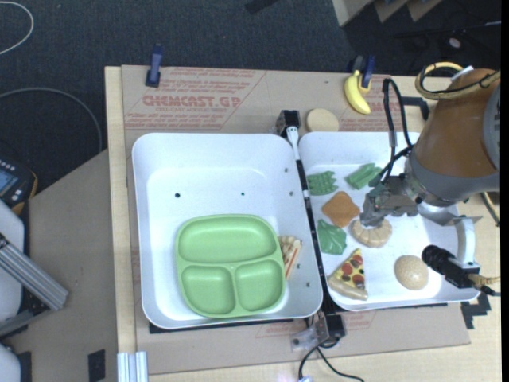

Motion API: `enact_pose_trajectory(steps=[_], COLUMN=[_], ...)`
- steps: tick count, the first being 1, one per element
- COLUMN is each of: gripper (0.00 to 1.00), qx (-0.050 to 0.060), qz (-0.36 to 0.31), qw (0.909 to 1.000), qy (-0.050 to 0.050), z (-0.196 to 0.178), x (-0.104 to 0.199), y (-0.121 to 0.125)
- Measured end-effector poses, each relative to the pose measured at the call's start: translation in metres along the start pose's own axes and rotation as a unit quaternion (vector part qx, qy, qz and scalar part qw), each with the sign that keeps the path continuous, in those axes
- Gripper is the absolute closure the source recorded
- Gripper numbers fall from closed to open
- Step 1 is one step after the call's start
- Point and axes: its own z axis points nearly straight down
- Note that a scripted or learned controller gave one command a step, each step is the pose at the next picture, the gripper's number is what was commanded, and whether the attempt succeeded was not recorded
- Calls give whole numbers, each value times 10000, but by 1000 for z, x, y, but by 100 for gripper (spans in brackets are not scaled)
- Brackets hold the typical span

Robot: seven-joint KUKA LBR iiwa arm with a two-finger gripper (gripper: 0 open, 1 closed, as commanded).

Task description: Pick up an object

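Observation:
The right bin [445, 297] holds several toy foods. My gripper [380, 212] hangs low over its middle, just above a tan, pastry-like piece [371, 234] whose top edge it hides. Left of the gripper lies an orange-brown slab [341, 208]. A green leafy piece [321, 184] and another green piece [363, 175] lie toward the back. A third green piece [332, 237] and a pizza slice [351, 275] are at the front left. A beige ball [412, 270] rests at the front right.
The left bin [159, 173] contains a green divided plate [231, 263] and a small striped toy [289, 252] against its right wall. Behind the bins on the cardboard lie a banana [357, 94] and a beige round piece [322, 120]. Black cables [391, 118] trail by the arm.

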Motion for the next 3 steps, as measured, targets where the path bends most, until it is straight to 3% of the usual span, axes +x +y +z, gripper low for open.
enact_pose_trajectory(steps=[1, 2, 3], gripper=[100, 100, 100], qx=[9, -89, -115], qz=[-45, -70, -33], qw=[10000, 9999, 9999], qy=[9, 11, 13], z=[5, -110, -250], x=[72, 150, 168], y=[-32, -29, -30])
